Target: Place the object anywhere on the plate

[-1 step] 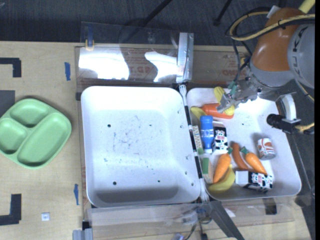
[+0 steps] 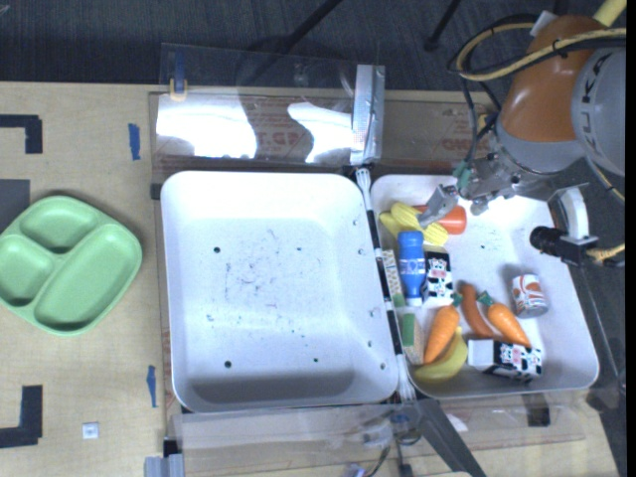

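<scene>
My plate (image 2: 68,263) is pale green with three compartments; it lies flat on the bench. It sits left of both bins.

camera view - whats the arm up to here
The arm reaches in from the right, with its gripper low over the far end of the right bin. That bin holds a pile of toy food: carrots, a banana, a blue bottle and a small can. An orange piece lies right at the gripper. The green plate sits on the bench, left of the left bin.
</scene>
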`<state>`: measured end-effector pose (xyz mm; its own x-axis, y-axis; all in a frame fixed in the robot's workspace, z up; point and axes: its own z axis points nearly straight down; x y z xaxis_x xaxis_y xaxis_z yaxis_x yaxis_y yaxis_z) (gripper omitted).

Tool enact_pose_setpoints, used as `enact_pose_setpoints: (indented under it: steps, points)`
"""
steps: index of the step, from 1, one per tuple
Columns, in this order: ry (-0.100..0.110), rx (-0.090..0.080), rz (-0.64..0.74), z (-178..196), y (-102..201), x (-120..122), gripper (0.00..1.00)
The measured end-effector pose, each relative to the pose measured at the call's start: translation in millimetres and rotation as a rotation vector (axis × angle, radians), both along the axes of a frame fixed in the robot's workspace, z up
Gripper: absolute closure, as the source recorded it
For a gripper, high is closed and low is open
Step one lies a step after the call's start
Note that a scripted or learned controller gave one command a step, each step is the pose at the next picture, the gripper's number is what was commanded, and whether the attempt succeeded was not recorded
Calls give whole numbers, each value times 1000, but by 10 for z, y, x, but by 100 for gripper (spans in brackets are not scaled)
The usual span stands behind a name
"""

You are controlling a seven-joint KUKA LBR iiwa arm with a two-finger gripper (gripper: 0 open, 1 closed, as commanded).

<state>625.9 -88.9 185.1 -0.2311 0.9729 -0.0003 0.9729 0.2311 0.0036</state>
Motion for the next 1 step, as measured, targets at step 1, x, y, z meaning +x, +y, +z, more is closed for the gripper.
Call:
enact_pose_setpoints:
  steps: [1]
  points:
    - [6,1,-128,-6,5,-420,0]
